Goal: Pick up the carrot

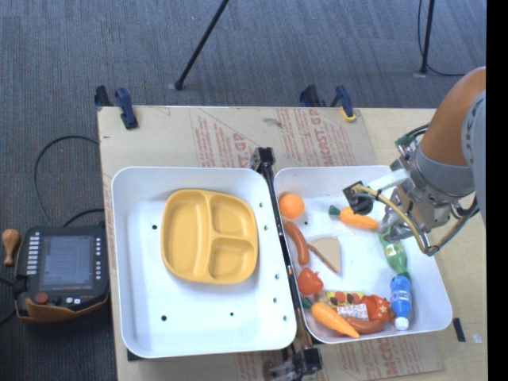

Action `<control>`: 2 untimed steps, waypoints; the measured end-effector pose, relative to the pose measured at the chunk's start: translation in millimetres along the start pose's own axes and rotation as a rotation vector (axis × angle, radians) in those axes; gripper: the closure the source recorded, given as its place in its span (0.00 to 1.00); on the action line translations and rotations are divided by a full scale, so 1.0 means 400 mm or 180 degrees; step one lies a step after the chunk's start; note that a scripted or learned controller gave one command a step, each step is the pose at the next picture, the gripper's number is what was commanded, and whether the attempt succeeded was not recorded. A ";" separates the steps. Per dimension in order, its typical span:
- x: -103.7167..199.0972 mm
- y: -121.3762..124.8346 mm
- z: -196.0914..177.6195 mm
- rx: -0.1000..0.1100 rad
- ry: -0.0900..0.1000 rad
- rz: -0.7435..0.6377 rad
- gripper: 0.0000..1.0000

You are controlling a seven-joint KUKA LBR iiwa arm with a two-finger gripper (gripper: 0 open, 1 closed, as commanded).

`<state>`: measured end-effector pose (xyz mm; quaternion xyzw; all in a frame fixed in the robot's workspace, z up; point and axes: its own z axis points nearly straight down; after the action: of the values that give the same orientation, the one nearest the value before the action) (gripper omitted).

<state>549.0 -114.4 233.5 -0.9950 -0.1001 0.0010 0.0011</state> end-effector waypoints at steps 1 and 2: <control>-0.096 0.144 -0.068 -0.0001 0.0000 -0.0256 1.00; 0.003 0.095 0.264 0.0009 -0.0009 -0.0896 1.00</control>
<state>557.6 -151.2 127.8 -0.9711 -0.2388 0.0024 0.0025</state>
